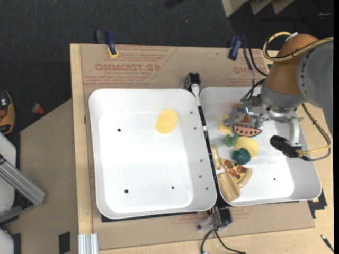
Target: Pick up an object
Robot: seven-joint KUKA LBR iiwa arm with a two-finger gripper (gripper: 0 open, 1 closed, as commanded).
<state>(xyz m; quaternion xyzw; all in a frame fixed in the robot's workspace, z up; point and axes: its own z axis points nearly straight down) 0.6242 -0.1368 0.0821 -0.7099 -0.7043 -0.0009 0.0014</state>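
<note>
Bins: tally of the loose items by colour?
Yellow: 3, a disc in the left bin, a lemon-like piece and a wedge in the right bin
Green: 2, and
Red, watermelon slice: 1
Pizza slice, tan: 1
Total: 7

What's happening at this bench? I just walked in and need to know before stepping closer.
A grey arm with an orange band reaches in from the right, its hand low over the right bin, above a pile of toy food: a watermelon slice, a pizza slice, and a teal piece. Nothing is visibly lifted. A yellow piece lies alone in the left bin.
</note>
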